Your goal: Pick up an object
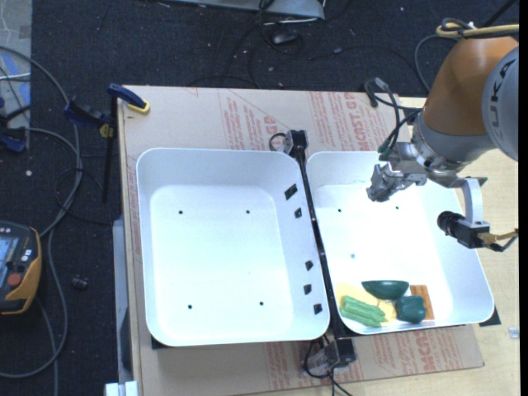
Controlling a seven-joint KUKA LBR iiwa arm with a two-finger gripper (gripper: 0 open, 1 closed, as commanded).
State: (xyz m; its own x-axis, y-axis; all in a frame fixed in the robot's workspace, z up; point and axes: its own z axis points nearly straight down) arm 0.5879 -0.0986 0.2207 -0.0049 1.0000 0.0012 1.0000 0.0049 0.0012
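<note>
While nothing lies between them, the grey two-finger gripper [381, 190], grip state unclear, hovers over the right white bin [474, 279], well apart from the dark green bowl-shaped piece [385, 288], light green ridged block [363, 311] and teal lump [411, 308].

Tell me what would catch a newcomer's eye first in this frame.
The big orange band of the arm at the upper right stands out, with the gripper hanging over the far part of the right bin. Next comes the cluster of green objects huddled in that bin's near corner, bright against the white. The left bin beside it looks bare by contrast.
</note>
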